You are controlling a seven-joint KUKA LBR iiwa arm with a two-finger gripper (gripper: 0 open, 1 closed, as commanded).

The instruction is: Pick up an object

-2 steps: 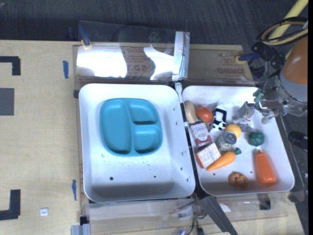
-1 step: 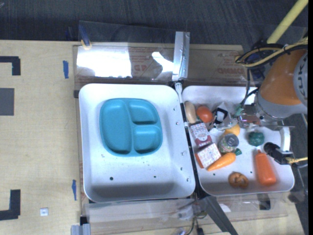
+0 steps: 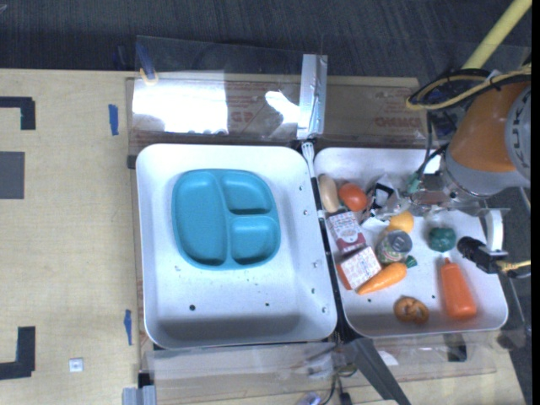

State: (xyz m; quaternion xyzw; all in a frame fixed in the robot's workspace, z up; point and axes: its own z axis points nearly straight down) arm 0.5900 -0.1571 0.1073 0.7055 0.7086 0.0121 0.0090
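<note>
So, going left to right. The left shallow white plastic bin (image 3: 160, 310) has just a teal plastic plate with three compartments (image 3: 226, 218) sitting a bit above its middle, nothing to grab there apart from the plate itself.

All the action is in the right shallow white plastic bin (image 3: 494, 315). Against its left wall there's a pale tan bread-roll-looking thing (image 3: 327, 193) with a small red-orange tomato-shaped toy (image 3: 353, 198) touching it. Below those, two small red-and-white printed packets (image 3: 353, 249) lie one above the other, and an orange plastic carrot (image 3: 381, 279) lies tilted just right of the lower one. A little round tin with a printed lid (image 3: 394, 245) sits above the carrot, with a small yellow piece (image 3: 402, 222) just above that. Further right: a dark teal roundish toy (image 3: 441, 239), a brown-orange round fruit toy (image 3: 411, 310) near the front wall, and an orange plastic bottle shape (image 3: 456, 290) lying lengthwise.

The two-finger gripper (image 3: 411, 194) hangs low over the upper middle of that bin, near the yellow piece and the tomato. I honestly can't tell how it's set, and nothing visibly sits in it.

My read: it's at the approach step, no pick done. The next move needs a clean descent onto one item, and the clutter there is tight, so grabbing two or nudging neighbours looks likely.
</note>
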